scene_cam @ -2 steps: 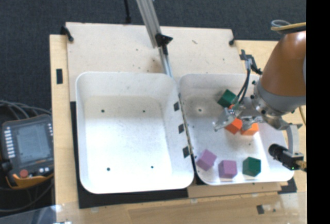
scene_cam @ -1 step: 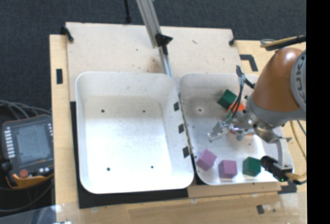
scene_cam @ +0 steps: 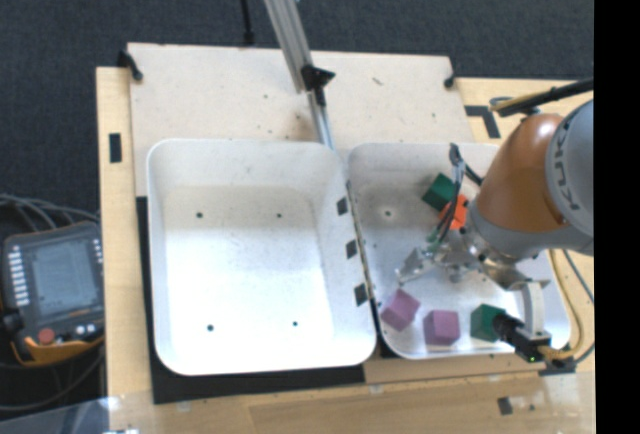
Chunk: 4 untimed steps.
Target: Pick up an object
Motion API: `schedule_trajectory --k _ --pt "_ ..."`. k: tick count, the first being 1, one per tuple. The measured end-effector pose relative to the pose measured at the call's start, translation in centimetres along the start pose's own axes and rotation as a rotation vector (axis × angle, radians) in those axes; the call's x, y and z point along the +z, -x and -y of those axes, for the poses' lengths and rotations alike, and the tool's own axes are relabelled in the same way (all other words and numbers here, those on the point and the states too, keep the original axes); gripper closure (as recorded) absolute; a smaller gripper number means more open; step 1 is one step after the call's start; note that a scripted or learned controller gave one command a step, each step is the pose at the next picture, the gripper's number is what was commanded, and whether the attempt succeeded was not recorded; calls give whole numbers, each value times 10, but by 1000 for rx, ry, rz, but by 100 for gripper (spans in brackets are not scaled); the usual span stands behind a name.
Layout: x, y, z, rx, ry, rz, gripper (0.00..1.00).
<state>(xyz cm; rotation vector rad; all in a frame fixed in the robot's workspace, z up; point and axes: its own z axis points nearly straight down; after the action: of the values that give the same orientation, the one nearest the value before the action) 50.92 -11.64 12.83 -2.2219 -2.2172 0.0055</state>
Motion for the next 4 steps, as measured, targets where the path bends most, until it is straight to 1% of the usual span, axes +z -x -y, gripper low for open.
schedule_trajectory --k 1,2,3,4 --pt "-13 0 -2 5 9 0 100" --pt "-78 0 -5 -5 13 1 100" --pt "-111 1 -7 -6 11 1 100" --pt "-103 -49 -15 -9 3 -2 100"
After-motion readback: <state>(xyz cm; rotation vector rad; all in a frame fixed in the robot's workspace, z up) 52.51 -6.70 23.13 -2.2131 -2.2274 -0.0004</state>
